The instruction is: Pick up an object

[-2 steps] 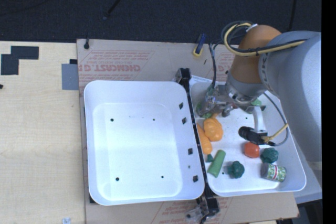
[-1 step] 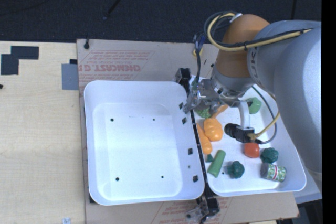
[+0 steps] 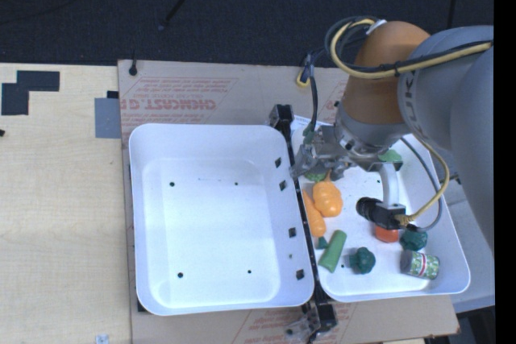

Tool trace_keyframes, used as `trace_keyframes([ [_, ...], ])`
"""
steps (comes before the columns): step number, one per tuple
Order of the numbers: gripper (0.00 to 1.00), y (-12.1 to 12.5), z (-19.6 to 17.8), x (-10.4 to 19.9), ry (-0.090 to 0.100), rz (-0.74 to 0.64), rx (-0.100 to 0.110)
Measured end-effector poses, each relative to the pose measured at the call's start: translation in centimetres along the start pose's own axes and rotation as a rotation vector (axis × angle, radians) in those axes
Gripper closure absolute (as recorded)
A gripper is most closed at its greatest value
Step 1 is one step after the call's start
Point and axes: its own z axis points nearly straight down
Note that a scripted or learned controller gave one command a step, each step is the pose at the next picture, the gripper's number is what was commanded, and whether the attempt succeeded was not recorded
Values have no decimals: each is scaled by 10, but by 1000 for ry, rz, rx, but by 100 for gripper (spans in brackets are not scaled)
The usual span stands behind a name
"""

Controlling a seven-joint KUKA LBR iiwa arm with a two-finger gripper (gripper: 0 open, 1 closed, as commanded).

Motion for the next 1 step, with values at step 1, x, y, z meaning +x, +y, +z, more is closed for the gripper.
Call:
trace_keyframes([
  [1,100,-1,-28,51,0,-8,-3],
])
